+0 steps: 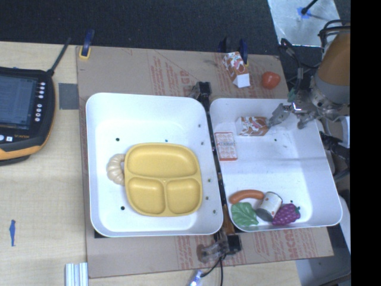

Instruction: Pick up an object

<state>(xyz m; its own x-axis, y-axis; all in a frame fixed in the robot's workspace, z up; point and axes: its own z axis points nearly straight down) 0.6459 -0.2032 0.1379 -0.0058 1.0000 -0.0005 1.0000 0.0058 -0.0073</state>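
Note:
My gripper hangs over the far right corner of the right bin, open, with nothing between its fingers. Its left fingertip is just right of a small red-and-white packet on the bin floor. At the bin's near edge lie a sausage, a green leaf, a small can and purple grapes. A red-printed card rests against the bin's left wall.
The left bin holds a yellow divided plate with a beige pastry at its left. Behind the bins lie a small carton and a red tomato. A tablet sits far left.

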